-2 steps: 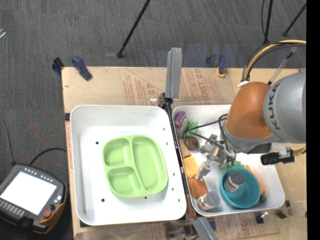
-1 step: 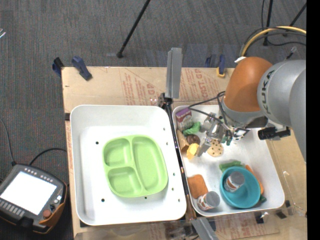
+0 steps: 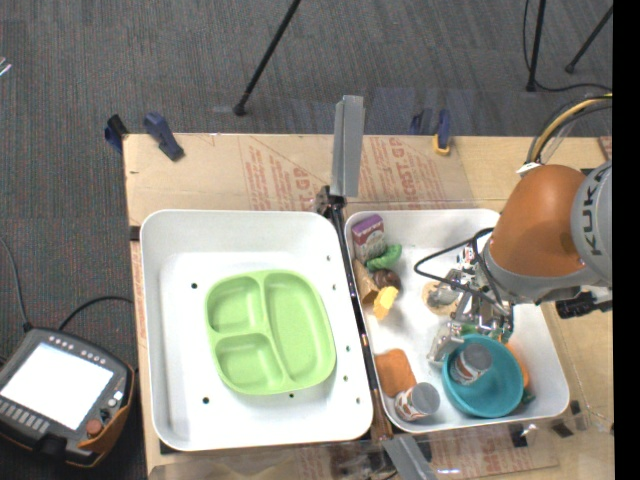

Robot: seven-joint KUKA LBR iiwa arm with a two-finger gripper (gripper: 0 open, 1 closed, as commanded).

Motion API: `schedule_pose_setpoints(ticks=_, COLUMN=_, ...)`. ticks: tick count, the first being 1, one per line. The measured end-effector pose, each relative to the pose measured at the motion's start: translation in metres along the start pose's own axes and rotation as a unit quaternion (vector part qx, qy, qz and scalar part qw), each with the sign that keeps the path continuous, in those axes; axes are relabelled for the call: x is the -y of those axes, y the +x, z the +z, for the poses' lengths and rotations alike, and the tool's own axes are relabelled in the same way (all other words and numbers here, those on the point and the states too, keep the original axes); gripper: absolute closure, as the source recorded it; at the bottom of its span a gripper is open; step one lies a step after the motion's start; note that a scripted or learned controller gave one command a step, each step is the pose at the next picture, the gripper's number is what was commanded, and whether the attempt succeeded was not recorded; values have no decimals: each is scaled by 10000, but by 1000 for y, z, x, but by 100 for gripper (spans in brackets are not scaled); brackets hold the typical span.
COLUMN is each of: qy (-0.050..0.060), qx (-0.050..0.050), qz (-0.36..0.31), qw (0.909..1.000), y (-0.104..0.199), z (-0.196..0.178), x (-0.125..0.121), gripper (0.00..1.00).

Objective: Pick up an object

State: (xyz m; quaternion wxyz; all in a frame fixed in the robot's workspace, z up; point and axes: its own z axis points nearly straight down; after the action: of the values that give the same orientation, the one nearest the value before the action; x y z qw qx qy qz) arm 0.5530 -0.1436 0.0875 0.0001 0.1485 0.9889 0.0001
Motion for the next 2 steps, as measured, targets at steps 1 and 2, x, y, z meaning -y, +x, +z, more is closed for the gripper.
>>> schedule_pose_setpoints(ticks=1, qy=-6, qx=15, qz=-132, qw=9999, y=-67, z=-1, x=-67, gripper=0)
schedule_pose_setpoints(ticks=2, qy=-4, qx=17, qz=997, qw=9950, y=-84, z=-1, x=18, gripper=0)
